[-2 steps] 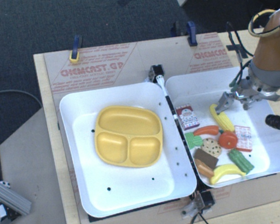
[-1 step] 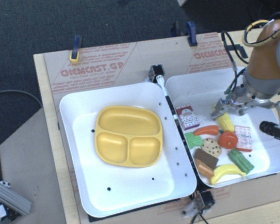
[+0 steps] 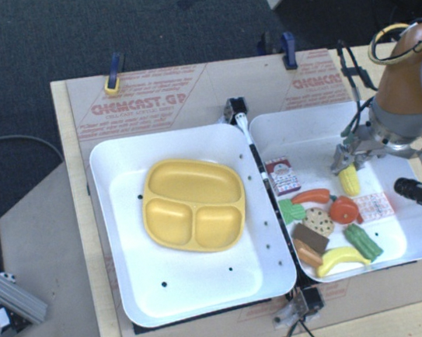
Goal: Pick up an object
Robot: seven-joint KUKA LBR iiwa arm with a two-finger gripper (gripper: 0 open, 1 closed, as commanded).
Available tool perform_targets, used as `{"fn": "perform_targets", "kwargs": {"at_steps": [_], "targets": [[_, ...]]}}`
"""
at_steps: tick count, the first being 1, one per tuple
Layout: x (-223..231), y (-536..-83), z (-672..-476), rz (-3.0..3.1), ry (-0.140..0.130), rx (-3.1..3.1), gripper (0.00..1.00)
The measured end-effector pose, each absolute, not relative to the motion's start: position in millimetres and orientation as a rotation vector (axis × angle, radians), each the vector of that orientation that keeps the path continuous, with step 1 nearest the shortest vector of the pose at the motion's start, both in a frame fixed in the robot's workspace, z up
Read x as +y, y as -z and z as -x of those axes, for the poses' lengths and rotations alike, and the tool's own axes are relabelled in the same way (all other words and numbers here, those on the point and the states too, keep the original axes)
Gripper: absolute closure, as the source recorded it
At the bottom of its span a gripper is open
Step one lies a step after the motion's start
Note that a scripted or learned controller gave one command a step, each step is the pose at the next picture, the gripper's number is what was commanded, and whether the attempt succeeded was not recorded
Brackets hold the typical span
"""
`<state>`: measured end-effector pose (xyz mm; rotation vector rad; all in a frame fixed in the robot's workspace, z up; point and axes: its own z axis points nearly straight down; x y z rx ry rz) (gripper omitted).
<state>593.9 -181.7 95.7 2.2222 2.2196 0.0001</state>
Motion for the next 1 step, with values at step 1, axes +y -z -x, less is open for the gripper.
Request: {"fn": "perform_targets", "kwargs": {"at_steps": [1], "targets": [[-183.1, -159.9, -592.7, -2.216, -0.005, 2.216, 1.00]]}}
